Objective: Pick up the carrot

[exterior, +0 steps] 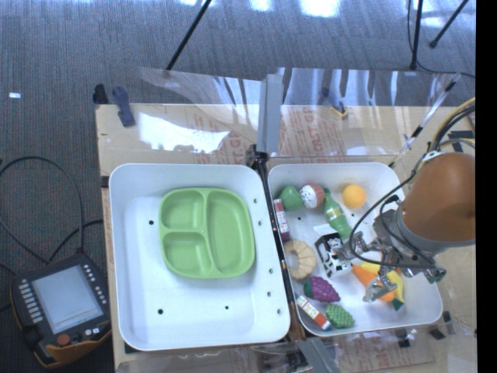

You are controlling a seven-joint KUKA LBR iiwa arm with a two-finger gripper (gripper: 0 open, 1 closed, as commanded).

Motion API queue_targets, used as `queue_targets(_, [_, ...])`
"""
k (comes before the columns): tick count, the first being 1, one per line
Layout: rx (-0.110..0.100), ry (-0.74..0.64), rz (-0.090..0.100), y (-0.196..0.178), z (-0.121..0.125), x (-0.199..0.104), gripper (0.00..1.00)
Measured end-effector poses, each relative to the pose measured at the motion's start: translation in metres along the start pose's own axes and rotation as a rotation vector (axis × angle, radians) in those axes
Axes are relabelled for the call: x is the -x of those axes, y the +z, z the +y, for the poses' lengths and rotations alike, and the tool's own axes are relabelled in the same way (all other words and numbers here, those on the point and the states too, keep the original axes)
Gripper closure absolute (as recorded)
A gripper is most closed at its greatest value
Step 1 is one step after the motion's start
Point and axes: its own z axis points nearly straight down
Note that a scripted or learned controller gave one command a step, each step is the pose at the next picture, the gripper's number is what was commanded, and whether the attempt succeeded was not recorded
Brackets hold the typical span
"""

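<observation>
Right white bin (388, 173) holds the carrot (365, 273), touching the pincer (382, 286), whose grip state I cannot tell.

Floor: grey ribbed carpet (78, 45), with bright patches of light along the top edge; thin black stand legs (190, 28) slant across it at upper centre and upper right. Wooden bench top (194, 130) carries a clear plastic sheet with red print that glares white near its left half, and a dark clamp (120, 103) sits at the bench's far left corner. A teach pendant (62, 305) with grey screen lies on the floor at lower left, its black cable (39, 200) looping over the carpet.
</observation>
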Motion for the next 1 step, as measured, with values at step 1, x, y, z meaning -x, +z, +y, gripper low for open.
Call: queue_targets(1, [-0.002,-0.009,0.001,0.0000,0.0007,0.0004,0.00])
